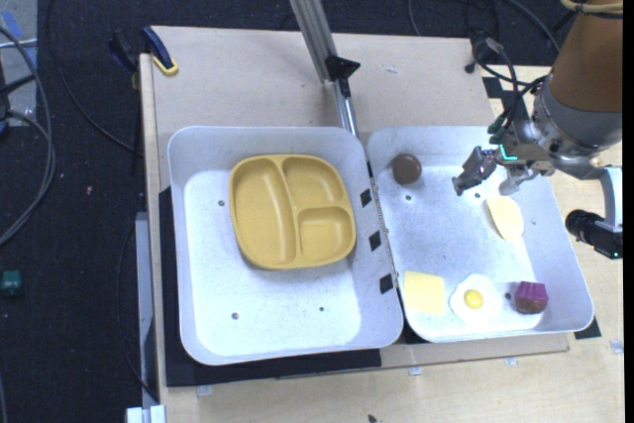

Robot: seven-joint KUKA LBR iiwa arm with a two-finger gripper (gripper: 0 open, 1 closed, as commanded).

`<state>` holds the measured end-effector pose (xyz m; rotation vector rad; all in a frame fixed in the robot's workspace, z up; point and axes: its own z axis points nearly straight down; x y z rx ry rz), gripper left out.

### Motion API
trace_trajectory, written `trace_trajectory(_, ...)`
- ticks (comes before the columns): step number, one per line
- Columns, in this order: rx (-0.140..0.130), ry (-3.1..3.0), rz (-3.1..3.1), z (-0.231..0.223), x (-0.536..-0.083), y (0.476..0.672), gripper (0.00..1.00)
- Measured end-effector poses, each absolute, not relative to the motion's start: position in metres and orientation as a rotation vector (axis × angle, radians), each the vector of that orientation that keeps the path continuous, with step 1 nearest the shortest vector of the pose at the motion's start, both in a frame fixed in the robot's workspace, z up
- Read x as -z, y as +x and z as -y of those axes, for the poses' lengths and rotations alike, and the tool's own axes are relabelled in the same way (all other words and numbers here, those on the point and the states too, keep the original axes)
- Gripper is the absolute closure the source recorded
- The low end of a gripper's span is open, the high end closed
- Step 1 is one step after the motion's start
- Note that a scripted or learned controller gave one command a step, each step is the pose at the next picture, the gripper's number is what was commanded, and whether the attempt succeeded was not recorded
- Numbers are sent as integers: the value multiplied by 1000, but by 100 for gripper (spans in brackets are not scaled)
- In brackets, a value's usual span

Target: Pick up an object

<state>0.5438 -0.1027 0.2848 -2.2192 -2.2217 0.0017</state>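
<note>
My gripper [492,175] hangs over the upper right part of the right bin [451,238], its two dark fingers spread apart with nothing between them. A pale yellow slice [506,217] lies just below and to the right of the fingers. A brown ball [406,169] rests at the bin's upper left, left of the gripper. Along the bin's front edge lie a yellow cheese block [425,292], a fried egg [475,299] and a purple piece [531,297].
The left bin [208,312] holds a yellow divided plate [293,211]. A metal pole [307,0] slants down from the top to the gap between the bins. The arm's orange band [594,35] sits at the right edge. Cables lie on the dark floor behind.
</note>
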Motion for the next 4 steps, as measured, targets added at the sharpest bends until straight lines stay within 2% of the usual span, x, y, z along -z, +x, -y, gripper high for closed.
trace_trajectory(1,-1,-2220,2222,103,-285,544,0)
trace_trajectory(2,-6,-2221,2217,110,-237,547,0)
trace_trajectory(4,-6,-2220,2215,126,-124,539,0)
